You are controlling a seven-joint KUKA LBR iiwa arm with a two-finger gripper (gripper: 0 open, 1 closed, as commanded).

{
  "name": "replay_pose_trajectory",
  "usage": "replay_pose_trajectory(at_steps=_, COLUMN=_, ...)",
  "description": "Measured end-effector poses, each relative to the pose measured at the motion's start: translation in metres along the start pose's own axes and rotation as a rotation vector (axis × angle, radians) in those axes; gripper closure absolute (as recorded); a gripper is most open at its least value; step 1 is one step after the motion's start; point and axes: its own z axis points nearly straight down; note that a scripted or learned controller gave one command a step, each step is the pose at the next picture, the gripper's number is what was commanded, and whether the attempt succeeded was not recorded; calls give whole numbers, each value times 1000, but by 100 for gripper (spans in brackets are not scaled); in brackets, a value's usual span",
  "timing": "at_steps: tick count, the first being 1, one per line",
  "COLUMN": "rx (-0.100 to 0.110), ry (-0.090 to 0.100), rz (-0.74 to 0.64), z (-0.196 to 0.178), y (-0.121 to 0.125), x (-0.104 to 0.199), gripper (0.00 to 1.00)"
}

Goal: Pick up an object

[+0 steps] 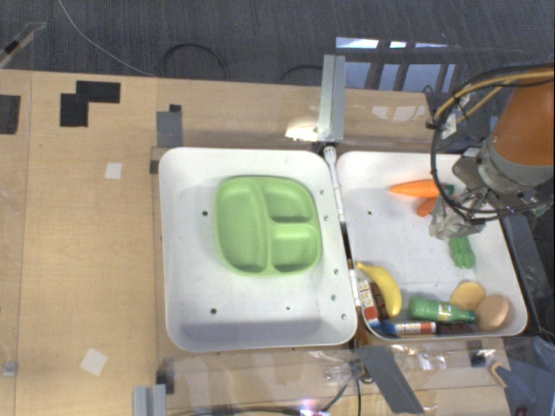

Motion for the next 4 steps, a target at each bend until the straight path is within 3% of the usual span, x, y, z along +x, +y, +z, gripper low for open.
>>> replay_pose_trajectory(at_steps=1, rx=3, ry=-2, rz=-1, z=-2, y=-1, x=-1, gripper=0)
replay_pose_trajectory(at_steps=2, rx=12, ry=-7, rz=-134, z=80, y=10, x=9, gripper=0)
replay_pose_trajectory(at_steps=3, rx=7, ry=-8, rz=-6, z=82, y=-12, x=-69, gripper=0)
replay_pose_trajectory(at_steps=4, rx=6, ry=-6, rz=110, z=82, y=-16, x=-53, gripper=0)
